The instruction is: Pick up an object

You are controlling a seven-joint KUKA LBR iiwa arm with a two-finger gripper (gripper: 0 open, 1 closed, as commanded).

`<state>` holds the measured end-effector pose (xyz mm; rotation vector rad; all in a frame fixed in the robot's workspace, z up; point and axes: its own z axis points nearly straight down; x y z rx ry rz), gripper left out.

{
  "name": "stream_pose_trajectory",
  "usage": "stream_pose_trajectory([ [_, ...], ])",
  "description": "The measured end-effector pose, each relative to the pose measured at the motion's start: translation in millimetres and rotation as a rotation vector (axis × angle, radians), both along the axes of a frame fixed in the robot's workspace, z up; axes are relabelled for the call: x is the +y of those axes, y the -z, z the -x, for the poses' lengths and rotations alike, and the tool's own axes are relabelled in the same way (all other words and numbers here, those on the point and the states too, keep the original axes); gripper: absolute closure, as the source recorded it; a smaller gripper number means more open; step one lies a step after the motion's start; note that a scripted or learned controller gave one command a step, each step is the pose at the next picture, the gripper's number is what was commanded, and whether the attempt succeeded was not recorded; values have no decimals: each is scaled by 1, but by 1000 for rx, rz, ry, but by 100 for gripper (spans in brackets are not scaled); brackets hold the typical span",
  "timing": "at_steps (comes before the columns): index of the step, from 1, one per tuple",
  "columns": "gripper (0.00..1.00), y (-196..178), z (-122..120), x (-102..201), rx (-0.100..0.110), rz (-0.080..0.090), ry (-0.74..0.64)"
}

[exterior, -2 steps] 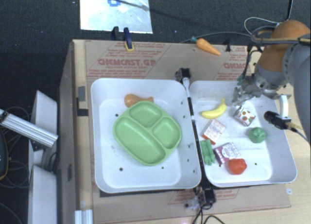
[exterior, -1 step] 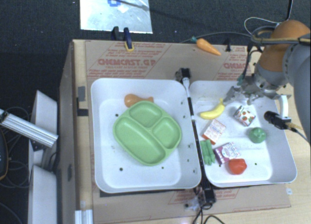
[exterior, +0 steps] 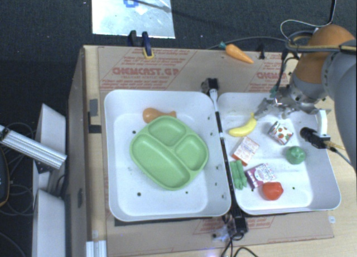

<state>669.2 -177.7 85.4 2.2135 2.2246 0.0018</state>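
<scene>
Banana [exterior: 243, 128] looks like the likely pick: it lies loose in the right bin [exterior: 329, 186], just below-left of the gripper [exterior: 277, 107], nothing on top of it. Wrist sits low over the bin's back edge, plausibly lining up a top-down grab. Jaws: too small and blurred, can't tell how wide or whether anything is in them. Beyond the banana, away from the divider: small carton [exterior: 280, 132], green lump [exterior: 295, 154], both unreadable. Orange item [exterior: 152, 114] in the left bin is half hidden behind the green tray [exterior: 169, 151].
</scene>
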Motion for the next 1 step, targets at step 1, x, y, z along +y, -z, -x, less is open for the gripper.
stream_pose_trajectory([
  [1, 0, 0, 0, -12, 0, 0, 4],
])
